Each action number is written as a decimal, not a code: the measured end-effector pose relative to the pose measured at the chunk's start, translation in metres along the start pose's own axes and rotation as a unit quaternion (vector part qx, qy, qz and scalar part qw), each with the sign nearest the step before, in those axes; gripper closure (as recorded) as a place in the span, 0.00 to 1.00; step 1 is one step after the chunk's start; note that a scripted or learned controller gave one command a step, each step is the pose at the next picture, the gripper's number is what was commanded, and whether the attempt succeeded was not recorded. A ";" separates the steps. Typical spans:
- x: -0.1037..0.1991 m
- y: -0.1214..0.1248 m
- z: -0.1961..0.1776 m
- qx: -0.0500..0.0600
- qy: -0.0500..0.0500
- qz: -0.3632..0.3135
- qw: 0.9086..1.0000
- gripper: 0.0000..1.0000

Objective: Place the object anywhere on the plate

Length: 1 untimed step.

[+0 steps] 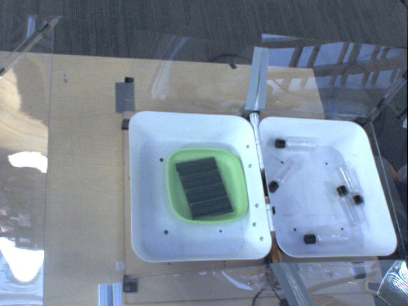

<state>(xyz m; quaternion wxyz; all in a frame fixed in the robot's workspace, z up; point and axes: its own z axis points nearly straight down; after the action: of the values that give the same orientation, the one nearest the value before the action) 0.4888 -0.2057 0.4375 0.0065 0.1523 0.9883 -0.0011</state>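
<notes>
A dark ribbed block (204, 188) already rests on the green plate (175, 196) — centred, flat. The gripper's state I cannot tell — best leave the block alone.

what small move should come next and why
Probably a reach in from the right, down over the right white bin, toward one of the clear tubes with black caps. Five such tubes lie loose there, and the square green plate in the left white bin carries a dark ribbed slab, so placing needs a tube picked first. The top tube lies apart from the others.
</notes>
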 end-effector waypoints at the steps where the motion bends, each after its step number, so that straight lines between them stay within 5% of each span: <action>1: 0.000 0.000 0.000 0.000 0.000 -0.157 0.988 0.00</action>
<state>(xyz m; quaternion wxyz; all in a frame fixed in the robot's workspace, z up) 0.4888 -0.2055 0.4375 0.0062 -0.0043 1.0000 -0.0018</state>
